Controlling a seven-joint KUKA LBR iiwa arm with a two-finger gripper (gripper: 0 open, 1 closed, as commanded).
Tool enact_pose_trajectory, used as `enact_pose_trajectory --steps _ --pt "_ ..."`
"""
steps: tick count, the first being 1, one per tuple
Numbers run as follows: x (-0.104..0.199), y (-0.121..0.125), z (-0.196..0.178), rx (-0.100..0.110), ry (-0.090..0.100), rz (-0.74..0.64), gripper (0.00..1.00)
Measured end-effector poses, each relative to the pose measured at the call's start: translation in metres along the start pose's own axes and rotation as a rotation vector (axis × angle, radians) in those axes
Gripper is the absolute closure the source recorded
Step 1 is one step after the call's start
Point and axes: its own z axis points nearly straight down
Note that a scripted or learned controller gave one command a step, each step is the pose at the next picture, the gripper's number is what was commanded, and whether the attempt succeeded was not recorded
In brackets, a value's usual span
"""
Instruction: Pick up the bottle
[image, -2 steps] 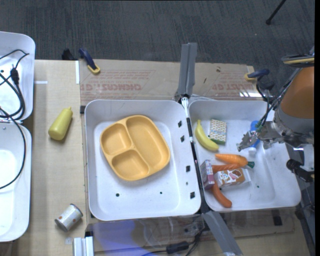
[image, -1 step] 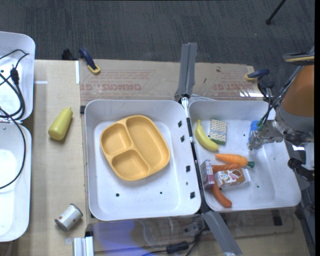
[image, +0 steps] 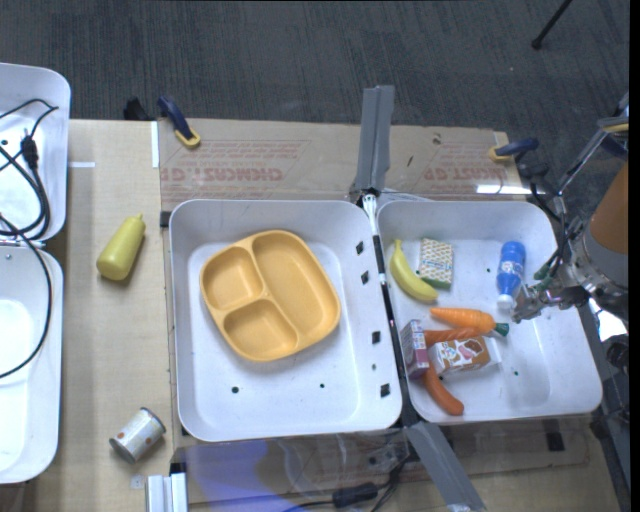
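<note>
Below, dark floor is bordering a cardboard-topped bench (image: 300, 160); the blue bottle (image: 511, 268) (white cap) is lying just beside the claw (image: 527, 303), grip unclear.

Hard to read from here

The arm (image: 612, 215) runs off my right edge; gripper (image: 527, 303) fingers too small to judge, bottle (image: 511, 268) label unreadable.

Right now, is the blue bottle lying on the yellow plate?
No. The bottle lies in the right bin, while the plate sits in the left bin.
</note>
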Motion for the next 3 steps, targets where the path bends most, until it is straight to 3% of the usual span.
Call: enact_pose_trajectory --steps 1,2,3 --pt "0.013 0.091 0.095 -0.004 -0.002 -0.024 1.0" --pt "0.106 0.097 -0.077 0.0 -0.003 -0.121 1.0" --pt "0.106 0.097 -0.077 0.0 -0.003 -0.12 0.0"
